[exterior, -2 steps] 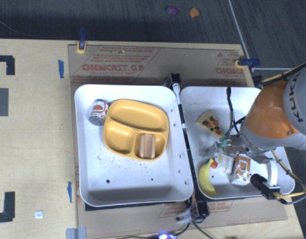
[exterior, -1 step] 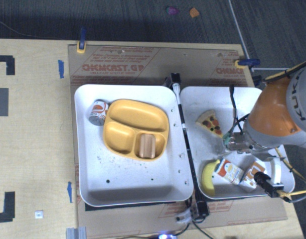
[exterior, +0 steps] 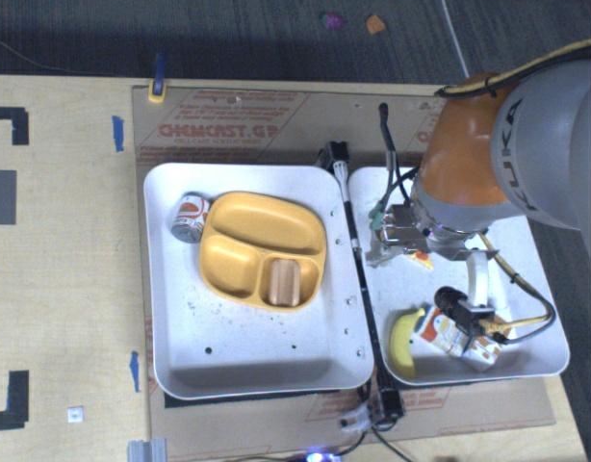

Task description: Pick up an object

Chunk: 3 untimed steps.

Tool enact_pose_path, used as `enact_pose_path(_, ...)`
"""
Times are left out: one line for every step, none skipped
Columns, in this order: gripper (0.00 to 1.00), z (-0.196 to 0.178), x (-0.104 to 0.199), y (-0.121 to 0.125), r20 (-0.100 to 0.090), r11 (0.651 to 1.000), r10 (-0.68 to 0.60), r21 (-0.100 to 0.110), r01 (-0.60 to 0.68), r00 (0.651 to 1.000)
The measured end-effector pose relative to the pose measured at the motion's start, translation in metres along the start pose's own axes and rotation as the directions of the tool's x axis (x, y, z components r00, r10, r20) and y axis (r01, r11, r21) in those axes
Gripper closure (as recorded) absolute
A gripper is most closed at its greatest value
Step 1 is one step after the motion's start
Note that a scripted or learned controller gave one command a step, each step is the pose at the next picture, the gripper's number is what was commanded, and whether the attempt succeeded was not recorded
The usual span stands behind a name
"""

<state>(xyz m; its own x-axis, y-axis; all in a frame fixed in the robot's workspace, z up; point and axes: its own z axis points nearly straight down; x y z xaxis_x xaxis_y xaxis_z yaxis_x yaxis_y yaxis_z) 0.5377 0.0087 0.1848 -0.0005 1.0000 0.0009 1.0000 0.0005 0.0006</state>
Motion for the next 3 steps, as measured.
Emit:
enact_pose_path(1.0,-0.016,-0.147,-0.039,0.002,1.0,0.001,-0.001,-0.001,1.0)
enact_pose_path(1.0,0.0,-0.08,0.002,0.001,1.0,0.0,-0.002,0.0,1.0)
enact_pose_path(0.0,0.0,-0.08,0.002,0.002,1.0,0.0,-0.002,0.0,1.0)
